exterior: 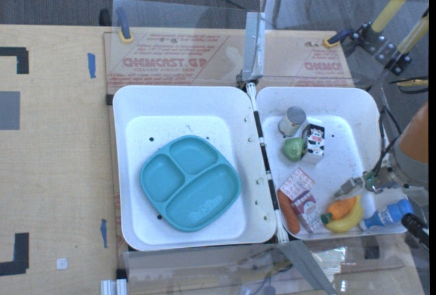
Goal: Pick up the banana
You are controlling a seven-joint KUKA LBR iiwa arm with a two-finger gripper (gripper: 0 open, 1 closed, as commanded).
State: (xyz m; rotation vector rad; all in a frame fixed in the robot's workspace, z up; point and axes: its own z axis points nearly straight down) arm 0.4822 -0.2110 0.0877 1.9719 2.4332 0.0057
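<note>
Hovering at the right bin's [368,104] near corner, pincer [355,186] spreading open just above the banana [347,220], gripping nothing; banana lying beside blue bottle [385,215].

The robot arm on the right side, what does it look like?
The arm shows as a blurry grey shape with an orange patch. Its gripper is small, made of silvery-grey metal parts, low in the right bin. Thin dark cables run beside it.
</note>
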